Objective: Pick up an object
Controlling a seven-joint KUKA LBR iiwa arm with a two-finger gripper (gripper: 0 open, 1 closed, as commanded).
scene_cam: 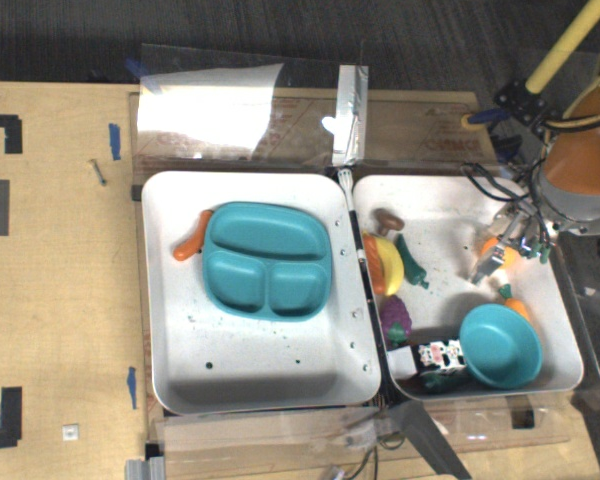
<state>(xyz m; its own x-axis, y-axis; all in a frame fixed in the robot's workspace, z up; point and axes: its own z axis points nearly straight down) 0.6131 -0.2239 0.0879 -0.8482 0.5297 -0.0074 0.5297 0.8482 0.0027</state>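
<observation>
The arm is reaching in from the right, its orange band showing at the right edge, and the gripper [500,251] is hanging over the right-hand part of the right bin [435,200]. Something small and orange is showing right at the fingertips, but whether the gripper is actually gripping it, or how far it is parted, cannot be told from this view.

Just below the gripper, a carrot-like orange piece with a green tip [510,300] is lying by the rim of a teal bowl [499,344], which is sitting in the bin's near right corner. Beside the bowl on its left, a small black-and-white cow-patterned item [440,355] is resting against the bin floor. Along the bin's left wall, a yellow banana-like toy [385,264], a green vegetable piece [411,262], a brown item [387,220] and a purple piece [395,316] are clustering together.

In the left bin [180,338], a teal divided plate [268,259] is lying flat, with an orange carrot [192,239] touching its left edge.
</observation>
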